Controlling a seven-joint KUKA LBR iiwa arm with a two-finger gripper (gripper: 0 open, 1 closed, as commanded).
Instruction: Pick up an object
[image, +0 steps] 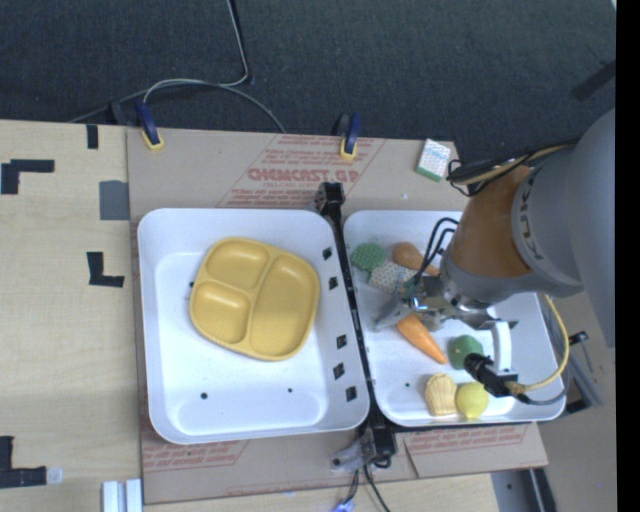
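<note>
End effector touching carrot; right bin.

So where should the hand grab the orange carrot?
Probably across its thick upper end, coming straight down from above. The carrot lies flat in the right bin, tapering to a point toward the lower right, so the tip could slip out. The hand is close above that thick end.

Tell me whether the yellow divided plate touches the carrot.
Apart. The camera view shows the yellow plate lying in the left bin and the carrot in the right bin, with the bin walls between them.
</note>
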